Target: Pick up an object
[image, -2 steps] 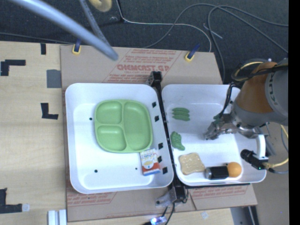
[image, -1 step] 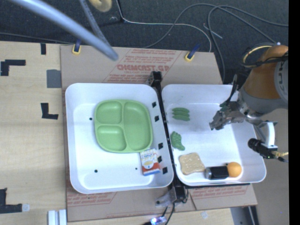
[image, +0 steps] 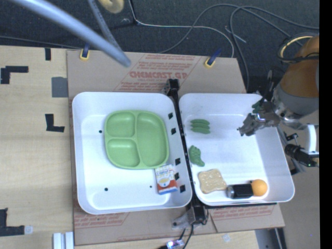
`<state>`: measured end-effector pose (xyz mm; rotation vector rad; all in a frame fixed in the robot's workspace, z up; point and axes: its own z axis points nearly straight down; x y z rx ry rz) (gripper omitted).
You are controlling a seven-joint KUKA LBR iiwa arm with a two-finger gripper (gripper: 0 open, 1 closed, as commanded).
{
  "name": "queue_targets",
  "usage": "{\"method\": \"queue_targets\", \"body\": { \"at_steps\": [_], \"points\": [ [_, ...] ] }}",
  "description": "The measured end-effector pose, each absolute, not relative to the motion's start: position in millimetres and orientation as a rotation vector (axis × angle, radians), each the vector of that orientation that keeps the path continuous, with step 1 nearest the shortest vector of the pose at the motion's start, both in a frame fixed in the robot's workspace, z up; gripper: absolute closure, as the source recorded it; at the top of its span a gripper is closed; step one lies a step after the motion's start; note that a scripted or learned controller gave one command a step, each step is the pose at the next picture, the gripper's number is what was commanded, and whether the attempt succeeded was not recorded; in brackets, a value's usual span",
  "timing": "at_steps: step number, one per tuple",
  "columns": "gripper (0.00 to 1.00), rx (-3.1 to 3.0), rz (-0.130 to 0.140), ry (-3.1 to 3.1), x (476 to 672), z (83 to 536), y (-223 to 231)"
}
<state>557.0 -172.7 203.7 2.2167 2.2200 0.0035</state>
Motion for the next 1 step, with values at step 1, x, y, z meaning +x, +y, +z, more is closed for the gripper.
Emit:
{"method": "queue_targets", "body": {
  "at_steps": [1],
  "points": [
    [1.00,2.216,0.003,2.228,562.4,215.3,-125.0]
  ]
}}
